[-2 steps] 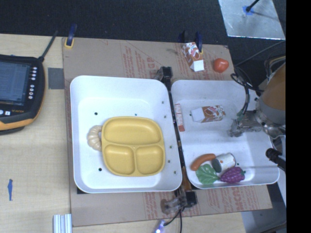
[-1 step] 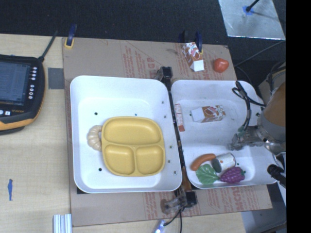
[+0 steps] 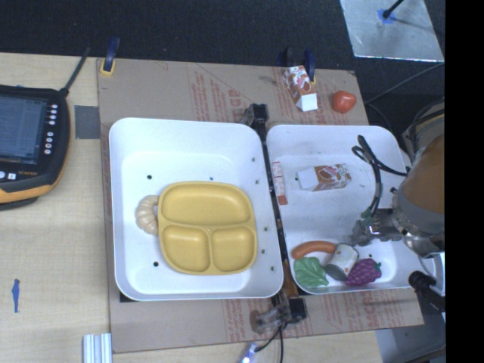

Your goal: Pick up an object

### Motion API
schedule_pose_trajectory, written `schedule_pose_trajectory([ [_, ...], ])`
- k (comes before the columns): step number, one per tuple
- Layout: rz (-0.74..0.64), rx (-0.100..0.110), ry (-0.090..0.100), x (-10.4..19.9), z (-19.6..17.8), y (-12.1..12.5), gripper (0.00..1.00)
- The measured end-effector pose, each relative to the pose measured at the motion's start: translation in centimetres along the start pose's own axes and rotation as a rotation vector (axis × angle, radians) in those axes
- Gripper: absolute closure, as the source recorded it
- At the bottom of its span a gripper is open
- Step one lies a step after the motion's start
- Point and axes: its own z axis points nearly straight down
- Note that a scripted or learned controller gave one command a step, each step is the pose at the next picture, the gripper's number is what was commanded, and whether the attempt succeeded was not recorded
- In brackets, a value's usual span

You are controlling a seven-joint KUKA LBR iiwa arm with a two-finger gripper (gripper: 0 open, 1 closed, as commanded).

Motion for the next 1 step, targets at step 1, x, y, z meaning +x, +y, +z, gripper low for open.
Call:
schedule_pose_trajectory([
  [1, -0.001, -0.001, -0.001, 3.59, -3.88, 0.69, 1.0],
])
